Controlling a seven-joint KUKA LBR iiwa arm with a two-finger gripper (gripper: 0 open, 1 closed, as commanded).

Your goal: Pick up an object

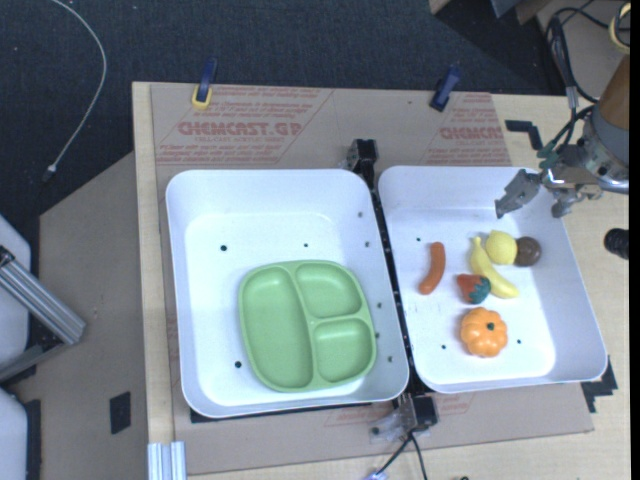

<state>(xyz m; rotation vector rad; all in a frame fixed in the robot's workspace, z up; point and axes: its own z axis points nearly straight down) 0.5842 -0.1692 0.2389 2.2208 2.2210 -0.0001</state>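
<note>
The right bin (pixel 440 353) holds several toy foods: an orange-red sausage (pixel 431 267), a yellow banana (pixel 492 271), a yellow lemon (pixel 501 247), a brown ball (pixel 527 252), a red strawberry (pixel 473 288) and an orange pumpkin (pixel 484 332). My gripper (pixel 541 196) hangs over the bin's far right corner, above and apart from the fruit. Its two grey fingers are spread, with nothing between them.
The left bin (pixel 200 268) carries a green three-compartment plate (pixel 305 324). A black clamp (pixel 362 154) sits between the bins at the back. Blue clips (pixel 445 87) hold the cardboard base. Cables run along the right side.
</note>
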